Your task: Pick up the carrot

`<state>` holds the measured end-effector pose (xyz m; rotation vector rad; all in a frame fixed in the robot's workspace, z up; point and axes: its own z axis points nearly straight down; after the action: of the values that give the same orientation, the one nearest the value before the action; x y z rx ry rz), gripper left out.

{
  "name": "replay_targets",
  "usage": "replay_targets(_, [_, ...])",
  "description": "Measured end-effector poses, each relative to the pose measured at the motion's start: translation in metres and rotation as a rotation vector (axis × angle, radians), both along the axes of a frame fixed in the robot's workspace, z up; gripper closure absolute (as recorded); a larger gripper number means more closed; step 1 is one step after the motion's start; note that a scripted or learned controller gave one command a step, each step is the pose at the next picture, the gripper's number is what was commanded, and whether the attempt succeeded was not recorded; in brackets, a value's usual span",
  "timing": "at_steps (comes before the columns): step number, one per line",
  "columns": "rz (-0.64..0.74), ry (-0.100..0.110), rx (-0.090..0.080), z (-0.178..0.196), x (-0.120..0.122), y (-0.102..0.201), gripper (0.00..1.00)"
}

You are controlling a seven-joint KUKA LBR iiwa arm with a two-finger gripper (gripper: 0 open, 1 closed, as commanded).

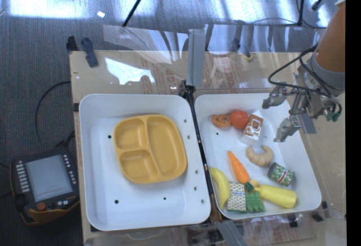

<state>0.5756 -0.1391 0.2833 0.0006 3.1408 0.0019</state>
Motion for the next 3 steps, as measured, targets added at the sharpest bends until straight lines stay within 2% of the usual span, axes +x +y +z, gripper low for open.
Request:
replay_targets(1, [0.336,0.007,0.004,-0.14,0.015,0.024,0.0])
replay_targets(2, [0.196,-0.013,-0.003,-0.188,-0.046,0.032,0.0])
replay_targets(3, [0.203,-0.008,-0.003,-0.178,-0.046,0.034,1.0])
